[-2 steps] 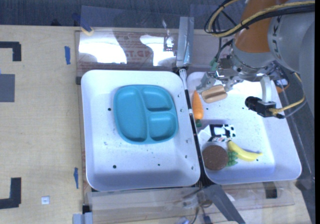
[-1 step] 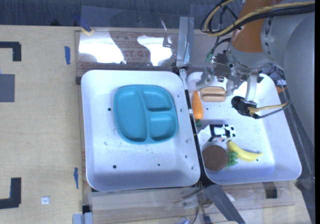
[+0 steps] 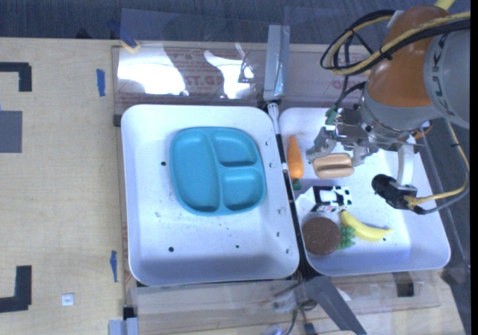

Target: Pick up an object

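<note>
the gripper (image 3: 334,151) hangs over the upper part of the right bin (image 3: 429,251), at the end of the grey arm (image 3: 418,65) with its orange band that comes in from the right. just at its fingers there is a hot dog bun (image 3: 333,166), tan with a darker strip along it. the bun looks to be between the two fingers, the metal parts are on both its sides, so the gripper seems closed around the bun. if the bun is lifted from the floor of the bin or touches it, i cannot tell from here.

left of the bun, close to the wall between the bins, an orange carrot (image 3: 296,157) lies with its long side along this wall. below the bun is a small black and white object (image 3: 331,195), i cannot say what it is. lower again is a round brown cookie (image 3: 322,235), and just beside it on the right a yellow banana (image 3: 361,227) with something small and green at its left end. a black part (image 3: 388,188) with a yellow cable hangs from the arm over the right side of this bin.

in the left bin (image 3: 142,199) a blue plate (image 3: 217,170) with three compartments lies near the middle. both bins stand on the wooden bench (image 3: 52,177).
</note>
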Available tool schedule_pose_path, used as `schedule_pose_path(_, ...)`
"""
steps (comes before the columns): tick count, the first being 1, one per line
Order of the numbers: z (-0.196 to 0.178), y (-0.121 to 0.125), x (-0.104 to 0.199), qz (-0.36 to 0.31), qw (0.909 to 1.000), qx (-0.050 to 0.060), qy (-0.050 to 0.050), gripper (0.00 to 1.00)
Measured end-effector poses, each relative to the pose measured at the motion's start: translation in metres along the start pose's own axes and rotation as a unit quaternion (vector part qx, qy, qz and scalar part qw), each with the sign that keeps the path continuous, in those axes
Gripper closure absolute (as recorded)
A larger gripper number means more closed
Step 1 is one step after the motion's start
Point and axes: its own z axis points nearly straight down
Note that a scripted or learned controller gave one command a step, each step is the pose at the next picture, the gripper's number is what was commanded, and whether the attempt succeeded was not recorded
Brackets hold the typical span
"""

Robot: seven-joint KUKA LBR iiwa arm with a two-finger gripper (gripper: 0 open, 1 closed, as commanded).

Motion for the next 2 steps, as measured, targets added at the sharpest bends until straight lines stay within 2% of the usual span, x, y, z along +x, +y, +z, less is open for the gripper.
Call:
schedule_pose_path(1, -0.009, 0.026, -0.016, -0.088, 0.9961, -0.002, -0.001, 1.00)
schedule_pose_path(2, 0.012, 0.000, 0.012, -0.069, 0.9976, 0.002, 0.000, 1.00)
